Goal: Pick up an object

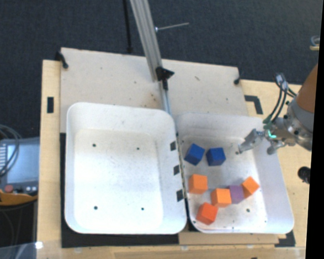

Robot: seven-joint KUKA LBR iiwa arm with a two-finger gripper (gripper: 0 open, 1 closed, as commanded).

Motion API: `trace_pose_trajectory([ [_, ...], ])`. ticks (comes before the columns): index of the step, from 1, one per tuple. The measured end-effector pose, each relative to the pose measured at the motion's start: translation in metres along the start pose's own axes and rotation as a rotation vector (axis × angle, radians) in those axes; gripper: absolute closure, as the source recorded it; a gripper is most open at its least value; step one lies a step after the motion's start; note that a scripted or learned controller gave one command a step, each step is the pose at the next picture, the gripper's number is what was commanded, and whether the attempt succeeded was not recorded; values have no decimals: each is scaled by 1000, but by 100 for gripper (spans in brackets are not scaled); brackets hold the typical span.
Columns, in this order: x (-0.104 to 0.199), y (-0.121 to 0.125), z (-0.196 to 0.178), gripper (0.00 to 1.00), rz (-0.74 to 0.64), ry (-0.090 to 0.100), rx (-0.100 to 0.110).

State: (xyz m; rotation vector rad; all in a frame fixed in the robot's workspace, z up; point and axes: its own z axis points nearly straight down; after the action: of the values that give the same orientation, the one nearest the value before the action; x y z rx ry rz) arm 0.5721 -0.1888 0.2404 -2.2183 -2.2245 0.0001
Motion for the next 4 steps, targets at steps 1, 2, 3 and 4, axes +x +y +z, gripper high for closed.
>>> trace_pose_trajectory([
  [1, 0, 0, 0, 0, 0, 0, -1],
  [2, -11, 1, 53, 0, 3, -2, -1],
  [3, -13, -4, 95, 0, 5, -1, 3],
  [4, -15, -3, 144, 0, 6, -4, -3],
])
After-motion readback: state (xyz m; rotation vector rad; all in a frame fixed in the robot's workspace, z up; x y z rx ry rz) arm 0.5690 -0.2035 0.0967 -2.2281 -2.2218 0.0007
